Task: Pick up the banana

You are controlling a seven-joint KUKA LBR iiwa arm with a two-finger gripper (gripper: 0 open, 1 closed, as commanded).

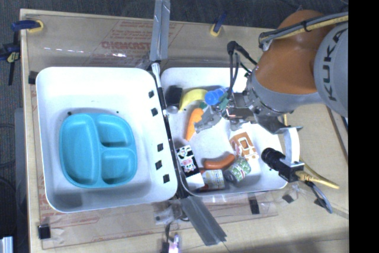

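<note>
Beside banana (pixel 190 96): hand (pixel 214 117), unladen.

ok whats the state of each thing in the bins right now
banana: lying at the right bin's far edge, not held
carrot: lying tilted, just below the banana
sausage: lying flat
can: on its side
blue tray: flat in the left bin
tool: low over the right bin, near the carrot

"KUKA" lettering on the grey arm (pixel 331 68); faint, unreadable red print on the bench (pixel 127 38).
</note>
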